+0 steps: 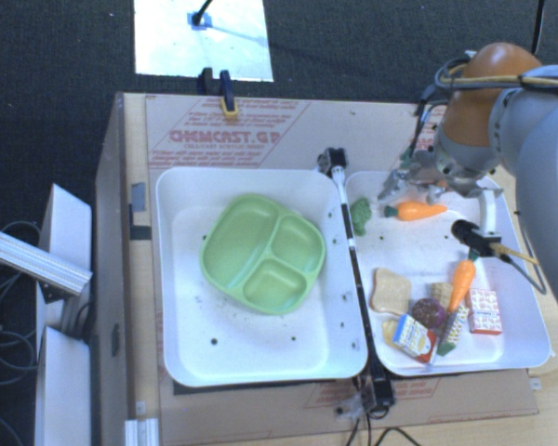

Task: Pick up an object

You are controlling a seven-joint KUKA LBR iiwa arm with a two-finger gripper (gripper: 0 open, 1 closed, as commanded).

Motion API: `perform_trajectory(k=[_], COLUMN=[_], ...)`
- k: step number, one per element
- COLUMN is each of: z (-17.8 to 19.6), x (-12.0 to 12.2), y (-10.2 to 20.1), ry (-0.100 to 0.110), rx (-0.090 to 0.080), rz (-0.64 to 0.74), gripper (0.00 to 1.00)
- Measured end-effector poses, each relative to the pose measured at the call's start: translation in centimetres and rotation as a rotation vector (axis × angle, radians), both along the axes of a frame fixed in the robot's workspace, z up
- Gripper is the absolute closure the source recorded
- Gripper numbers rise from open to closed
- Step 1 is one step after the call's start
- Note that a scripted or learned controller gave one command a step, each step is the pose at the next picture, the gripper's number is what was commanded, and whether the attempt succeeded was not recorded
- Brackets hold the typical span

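Two shallow white plastic bins sit side by side on the bench, and the split looks deliberate imo. The left bin (181,342) has just a light green plastic divided plate (263,253) lying flat, so it probably works as the drop-off side. The right bin (530,342) has all the small stuff: an orange toy carrot (420,211) near the back wall, a dark green toy broccoli piece (361,214) just beside the divider, a second orange toy carrot w/ green top (458,291) lying at a slant, a tan toy bread slice (391,292), a red and white little carton (484,311), plus a few more toy food bits bunched at the front.

Grey arm w/ the orange band comes in from the right, and the gripper (411,179) hangs over the back of the right bin, right above the first carrot. That carrot is my guess for the target, since it lies apart from the clutter, easy reach. Can't tell how the pincer is set, too small and blurry. Nothing looks lifted yet afaict.
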State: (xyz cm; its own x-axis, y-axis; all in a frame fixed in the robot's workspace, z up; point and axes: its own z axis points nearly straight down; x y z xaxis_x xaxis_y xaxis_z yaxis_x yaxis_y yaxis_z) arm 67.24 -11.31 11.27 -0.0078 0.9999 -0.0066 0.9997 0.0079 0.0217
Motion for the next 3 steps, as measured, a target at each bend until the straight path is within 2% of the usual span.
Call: perform_trajectory(k=[1,2,3], z=[-2.0,-0.7,-0.8], x=[0.2,0.4,0.3], y=[-1.9,-2.0,-2.0], ry=[0.003,-0.004,-0.003], rx=[0.004,0.002,0.002], rz=[-0.003,0.0,0.001], gripper=[0.0,1.0,0.0])
